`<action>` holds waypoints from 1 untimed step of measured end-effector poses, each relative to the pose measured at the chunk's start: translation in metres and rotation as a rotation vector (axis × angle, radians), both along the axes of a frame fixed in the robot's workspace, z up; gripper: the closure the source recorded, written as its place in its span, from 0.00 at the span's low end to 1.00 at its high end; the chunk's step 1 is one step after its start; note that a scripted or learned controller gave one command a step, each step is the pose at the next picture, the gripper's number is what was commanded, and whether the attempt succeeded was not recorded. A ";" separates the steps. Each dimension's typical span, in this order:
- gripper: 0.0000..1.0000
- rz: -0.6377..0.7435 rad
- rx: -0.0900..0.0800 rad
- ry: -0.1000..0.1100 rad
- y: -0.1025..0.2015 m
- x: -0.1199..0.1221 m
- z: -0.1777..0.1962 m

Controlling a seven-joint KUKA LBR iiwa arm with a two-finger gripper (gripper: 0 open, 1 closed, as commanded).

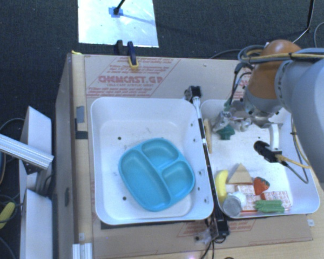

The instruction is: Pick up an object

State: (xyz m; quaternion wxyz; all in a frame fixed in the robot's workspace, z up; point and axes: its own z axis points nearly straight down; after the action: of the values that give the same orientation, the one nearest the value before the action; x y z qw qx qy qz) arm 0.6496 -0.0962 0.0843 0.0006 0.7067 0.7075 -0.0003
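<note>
The grey arm (pixel 308 85) runs off the right edge. Its wrist hides the right bin's (pixel 313 198) far corner, and the gripper (pixel 227 124) itself is blurred.

Grey KUKA arm with orange wrist band, reaching in from the right.
The thick grey arm link (pixel 308 88) entered at the upper right and sloped down toward the left. The rounded orange band (pixel 270 69) sat above the wrist, with cables looped beside it. Below the band, the metallic two-finger gripper (pixel 227 124) hung low, pointing down and to the left. Its finger area appeared cluttered and partly hidden by the wrist housing, so the state of the gripper could not be judged.
</note>
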 end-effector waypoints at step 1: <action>1.00 0.002 0.000 -0.003 0.000 0.001 0.011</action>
State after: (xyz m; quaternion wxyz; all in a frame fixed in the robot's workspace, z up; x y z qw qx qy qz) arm 0.6507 -0.0962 0.0957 0.0017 0.7062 0.7080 0.0006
